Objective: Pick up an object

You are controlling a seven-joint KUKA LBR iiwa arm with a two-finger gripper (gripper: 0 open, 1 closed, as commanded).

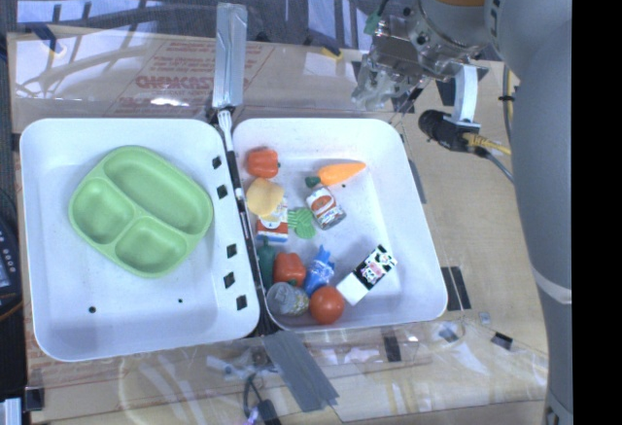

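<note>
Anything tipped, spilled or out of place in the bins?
Nothing spilled or broken. The green divided plate sits flat, at a slant, in the left bin. The toy foods are heaped along the right bin's left side; the small can and the cow-print carton lie on their sides. The gripper hangs above the right bin's far rim.

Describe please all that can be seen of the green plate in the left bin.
The green plate is pale green and looks like smooth plastic, with rounded corners and three compartments: one long, two smaller. It lies flat, right side up and turned at an angle, in the upper half of the left bin. Its compartments hold nothing, and only the bin floor touches it.
</note>
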